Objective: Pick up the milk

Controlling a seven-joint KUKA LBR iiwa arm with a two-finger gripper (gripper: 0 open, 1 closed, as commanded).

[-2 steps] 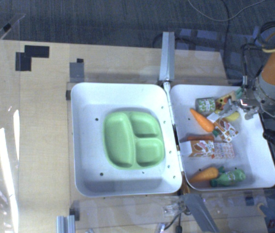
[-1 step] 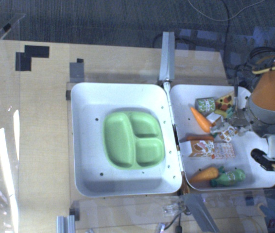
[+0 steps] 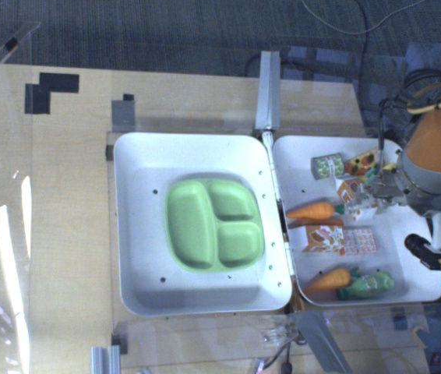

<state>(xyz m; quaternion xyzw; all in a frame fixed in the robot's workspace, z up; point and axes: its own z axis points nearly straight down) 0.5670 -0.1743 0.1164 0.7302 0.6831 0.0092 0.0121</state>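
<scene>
Single fixed camera above the bench (image 3: 65,209), slanted down over both bins (image 3: 127,232).

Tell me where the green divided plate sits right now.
The green divided plate lies in the middle of the left white bin, across the divider from the carrot.

Arm (image 3: 439,142) cut by right edge; carton (image 3: 358,197) partly hidden under it.

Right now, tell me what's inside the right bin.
The right bin holds two carrots, a green can, a flat carton, a green bottle and small packets. The arm covers whatever lies by the bin's right edge.
</scene>
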